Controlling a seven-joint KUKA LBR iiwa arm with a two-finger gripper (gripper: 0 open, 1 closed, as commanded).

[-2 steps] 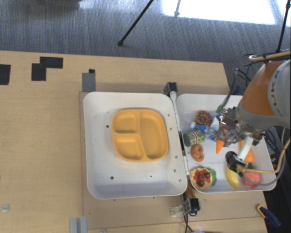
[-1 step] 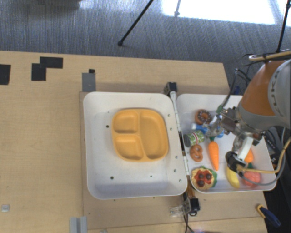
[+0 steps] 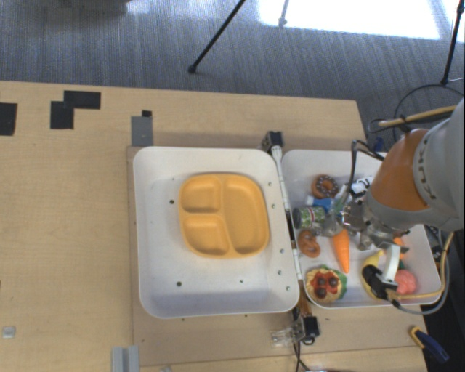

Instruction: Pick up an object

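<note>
Camera view places your gripper low over the right bin at the frame's right, just beside the toy carrot, a likely pick; whether it is apart or together cannot be told, because the wrist hides it.

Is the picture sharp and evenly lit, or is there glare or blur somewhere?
Camera view: a blown-out bright patch on the floor at the top; the left bin and yellow tray are evenly lit and fairly sharp; small toys near the carrot look soft; the arm shades part of the right bin.
</note>
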